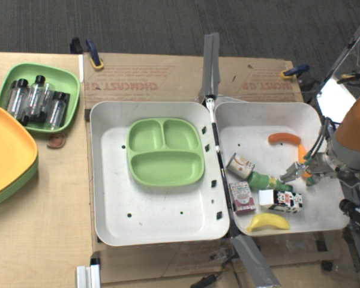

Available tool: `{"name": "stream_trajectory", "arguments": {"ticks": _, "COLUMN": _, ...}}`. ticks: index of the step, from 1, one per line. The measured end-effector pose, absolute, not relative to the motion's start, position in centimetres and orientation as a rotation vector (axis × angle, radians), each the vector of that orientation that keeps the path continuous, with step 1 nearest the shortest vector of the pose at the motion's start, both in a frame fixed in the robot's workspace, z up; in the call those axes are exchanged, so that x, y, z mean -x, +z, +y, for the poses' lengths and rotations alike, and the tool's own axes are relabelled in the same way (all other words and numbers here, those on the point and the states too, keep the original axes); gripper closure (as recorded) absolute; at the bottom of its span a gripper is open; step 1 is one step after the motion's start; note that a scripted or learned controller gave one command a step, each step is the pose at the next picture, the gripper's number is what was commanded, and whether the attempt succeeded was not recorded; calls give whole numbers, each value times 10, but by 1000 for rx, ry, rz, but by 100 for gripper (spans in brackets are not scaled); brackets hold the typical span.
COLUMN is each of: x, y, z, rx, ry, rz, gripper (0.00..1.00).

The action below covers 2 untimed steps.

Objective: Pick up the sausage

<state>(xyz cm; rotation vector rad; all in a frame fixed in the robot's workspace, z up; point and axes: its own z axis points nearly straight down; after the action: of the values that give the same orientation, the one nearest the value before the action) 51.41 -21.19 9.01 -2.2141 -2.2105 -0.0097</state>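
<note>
My hand point(294, 174) is low inside the right bin point(252, 116), toward its 3 o'clock side, with my arm point(351, 143) coming in over the rim from the right. My two dark fingers point(288, 175) point toward 9 o'clock and stand apart, released, with nothing between them. The sausage point(285, 138), a curved orange piece, lies on the bin floor at about 12 o'clock from my fingertips, near but clear of them. Just past my fingertips at 9 o'clock lies a green bottle-like item point(263, 180), and at its far end is a small tilted carton point(240, 166). At 6 o'clock from my hand sits a black and white box point(287, 201) with a small white cube point(266, 197) just beside it on its 9 o'clock side. A pink carton point(242, 197) lies further toward 9 o'clock, and a yellow banana point(268, 222) rests near the bin's front rim. A small orange piece point(302, 153) shows close to my wrist. The left bin point(108, 185) holds a green divided plate point(165, 150). On the table point(54, 221) at the far left are stacked yellow plates point(9, 161) and a green tray point(69, 89) with dark-capped bottles point(37, 102).
</note>
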Motion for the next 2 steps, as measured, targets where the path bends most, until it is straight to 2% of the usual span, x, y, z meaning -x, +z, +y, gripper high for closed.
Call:
{"name": "stream_trajectory", "arguments": {"ticks": 1, "x": -513, "y": 99, "z": -215, "rx": 2225, "ry": -3, "rz": -2207, "gripper": 100}}
{"name": "stream_trajectory", "arguments": {"ticks": 2, "x": -602, "y": 87, "z": -191, "rx": 2017, "ry": 26, "rz": -2379, "gripper": 100}}
